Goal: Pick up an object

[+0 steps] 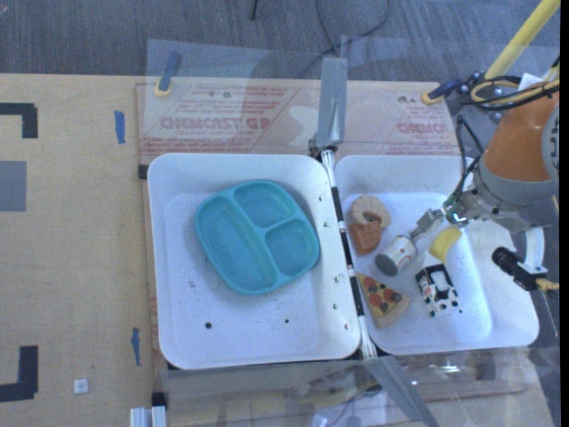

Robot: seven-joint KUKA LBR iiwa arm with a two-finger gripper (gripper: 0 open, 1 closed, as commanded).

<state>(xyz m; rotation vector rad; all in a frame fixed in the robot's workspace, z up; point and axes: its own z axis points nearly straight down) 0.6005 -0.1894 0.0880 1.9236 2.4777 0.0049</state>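
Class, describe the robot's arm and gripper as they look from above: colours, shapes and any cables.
The grey KUKA arm has rounded metal links, with a broad orange band above the wrist. Dark cables loop beside it near the wrist. The small silver-grey gripper juts from the wrist, with a tiny greenish light by its base.

Smooth matt turquoise plastic for the three-compartment tray (257, 236). White bins (178, 194) of moulded plastic, faintly speckled, low sheen. Pale wood-look bench top (71, 238), flat and matt, with strips of blue tape (119, 126). Clear glossy plastic sheet (222, 118) printed in red behind the bins. Dull silver metal on the small cylindrical can (396, 255). Soft, matt, bread-like surface on the tan doughnut toy (369, 212); rubbery plastic on the pizza-slice toy (384, 300). Glossy orange band (524, 145) on the grey arm.
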